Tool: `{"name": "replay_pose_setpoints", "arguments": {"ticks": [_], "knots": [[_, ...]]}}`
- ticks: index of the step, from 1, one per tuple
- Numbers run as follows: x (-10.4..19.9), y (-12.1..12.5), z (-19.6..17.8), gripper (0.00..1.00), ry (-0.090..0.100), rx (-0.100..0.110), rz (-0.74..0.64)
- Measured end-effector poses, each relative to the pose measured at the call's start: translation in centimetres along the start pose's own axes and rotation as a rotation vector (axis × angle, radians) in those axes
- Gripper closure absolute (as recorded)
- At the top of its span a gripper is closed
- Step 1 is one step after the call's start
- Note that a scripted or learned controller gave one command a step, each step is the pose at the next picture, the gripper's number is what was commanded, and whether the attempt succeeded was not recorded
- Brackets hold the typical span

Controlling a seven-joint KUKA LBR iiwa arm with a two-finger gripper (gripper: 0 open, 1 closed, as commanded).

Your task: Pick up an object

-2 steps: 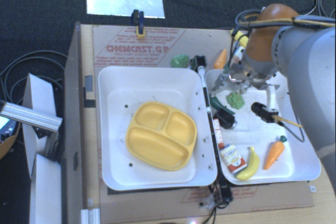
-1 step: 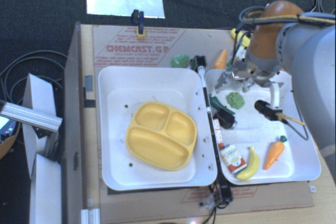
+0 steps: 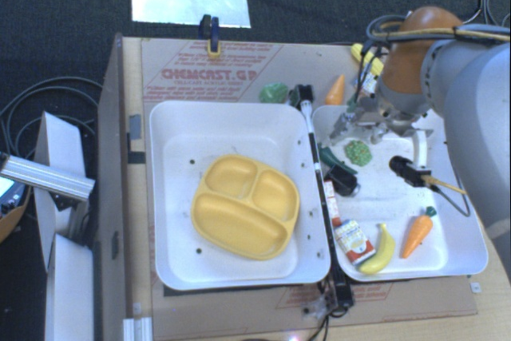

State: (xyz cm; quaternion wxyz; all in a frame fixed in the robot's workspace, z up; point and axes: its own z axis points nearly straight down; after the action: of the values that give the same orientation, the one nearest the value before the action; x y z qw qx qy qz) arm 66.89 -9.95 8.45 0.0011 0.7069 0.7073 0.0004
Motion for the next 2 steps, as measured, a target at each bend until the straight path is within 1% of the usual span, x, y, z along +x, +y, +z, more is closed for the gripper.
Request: {"name": "replay_pose_setpoints", "arguments": {"ticks": [1, 2], "knots": [[0.2, -1.1, 0.0, 0.00, 0.000, 0.001, 0.000], [-1.3, -1.2, -0.1, 0.00, -0.001, -0.001, 0.000]]}}
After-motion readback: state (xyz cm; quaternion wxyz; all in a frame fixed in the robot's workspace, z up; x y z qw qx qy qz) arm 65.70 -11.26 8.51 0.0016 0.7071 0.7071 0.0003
